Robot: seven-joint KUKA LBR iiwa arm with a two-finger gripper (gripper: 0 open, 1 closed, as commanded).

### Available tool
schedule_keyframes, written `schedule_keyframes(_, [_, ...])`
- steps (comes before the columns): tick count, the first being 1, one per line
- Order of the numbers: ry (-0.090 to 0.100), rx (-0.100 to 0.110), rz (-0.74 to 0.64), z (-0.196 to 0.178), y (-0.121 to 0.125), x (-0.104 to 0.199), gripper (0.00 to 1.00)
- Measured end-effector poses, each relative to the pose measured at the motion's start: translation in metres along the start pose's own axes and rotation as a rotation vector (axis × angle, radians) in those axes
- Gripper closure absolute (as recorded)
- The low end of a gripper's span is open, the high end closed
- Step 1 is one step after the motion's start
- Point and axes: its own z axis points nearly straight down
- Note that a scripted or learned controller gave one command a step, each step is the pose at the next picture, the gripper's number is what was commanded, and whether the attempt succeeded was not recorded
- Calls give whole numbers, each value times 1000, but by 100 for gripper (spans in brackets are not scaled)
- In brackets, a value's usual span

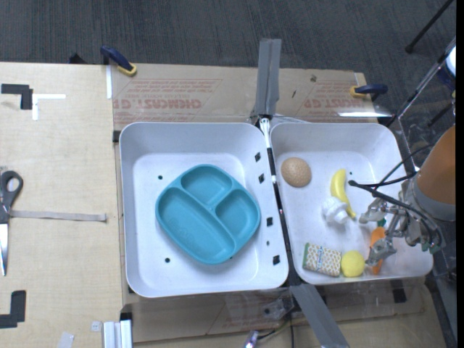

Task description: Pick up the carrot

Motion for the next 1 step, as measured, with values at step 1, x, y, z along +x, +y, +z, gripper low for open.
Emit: schedule_keyframes(1, [-6, 2, -6, -11, 2, -3, 100])
